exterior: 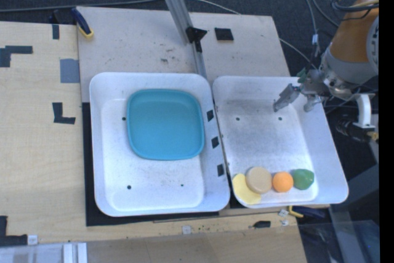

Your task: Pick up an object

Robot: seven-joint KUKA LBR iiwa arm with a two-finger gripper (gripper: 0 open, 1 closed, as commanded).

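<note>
We see the counter (37, 151), pale wood with dark tape marks, stretching well to the left of the pincer (297, 98). On it sit two shallow white bins side by side. The left bin (104, 194) lies well away from the pincer and carries a blue plate (165, 124) flat on its floor. The right bin (323, 151) is the one the pincer hangs over, near its far right corner. The grey arm (354, 52) with its orange band comes in from the right, just behind the pincer.

We make out two fingers (284, 98) spread apart, with nothing between them, so we read the pincer as open wide and holding no object.

The things to pick sit well apart from the pincer, in a row along the near edge of the right bin. From left to right we see a yellow piece (241, 191) partly under a tan round block (259, 180), then an orange ball (282, 182) just beside it, then a green object (303, 178) touching or nearly touching the ball.
</note>
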